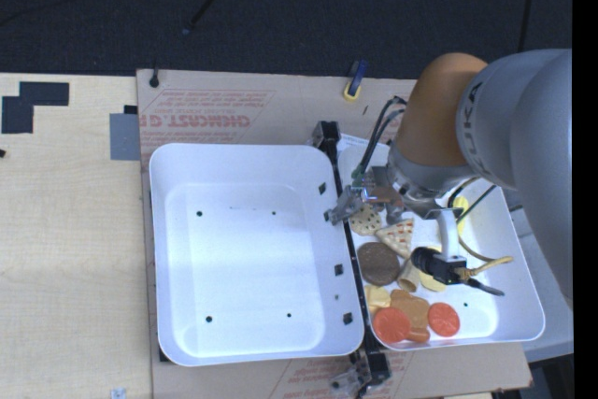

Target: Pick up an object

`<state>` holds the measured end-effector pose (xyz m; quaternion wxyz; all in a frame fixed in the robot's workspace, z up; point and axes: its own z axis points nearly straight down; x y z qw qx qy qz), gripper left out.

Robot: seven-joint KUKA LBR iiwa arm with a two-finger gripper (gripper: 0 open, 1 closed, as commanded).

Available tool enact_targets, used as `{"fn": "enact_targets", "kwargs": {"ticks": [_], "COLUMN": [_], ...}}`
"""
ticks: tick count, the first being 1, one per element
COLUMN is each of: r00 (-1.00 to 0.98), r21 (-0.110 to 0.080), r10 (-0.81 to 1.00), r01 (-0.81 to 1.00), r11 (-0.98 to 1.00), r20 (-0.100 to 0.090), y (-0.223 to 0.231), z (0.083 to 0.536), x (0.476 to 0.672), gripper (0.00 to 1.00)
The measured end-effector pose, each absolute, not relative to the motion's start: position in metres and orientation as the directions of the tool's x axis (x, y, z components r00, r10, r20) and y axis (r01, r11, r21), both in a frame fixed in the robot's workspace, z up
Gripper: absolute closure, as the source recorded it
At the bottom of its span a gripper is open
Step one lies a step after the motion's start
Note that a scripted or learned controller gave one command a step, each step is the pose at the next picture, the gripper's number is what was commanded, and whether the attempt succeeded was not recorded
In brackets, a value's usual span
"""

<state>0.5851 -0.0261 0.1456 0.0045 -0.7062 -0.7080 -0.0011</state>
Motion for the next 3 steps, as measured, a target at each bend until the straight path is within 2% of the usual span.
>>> {"fn": "enact_targets", "kwargs": {"ticks": [1,2,3], "r00": [-0.014,-0.02,-0.001], "r21": [-0.011,-0.007,0.007], "r10": [0.999,0.999,1.0], "r01": [1.0,1.0,1.0], "r11": [0.015,0.02,0.001], "r20": [0.039,0.041,0.0], "y": [-0.009,-0.014,-0.026], "z": [0.155,0.158,0.297], "x": [0.586,0.59,0.571], "gripper": [1.0,1.0,1.0]}}
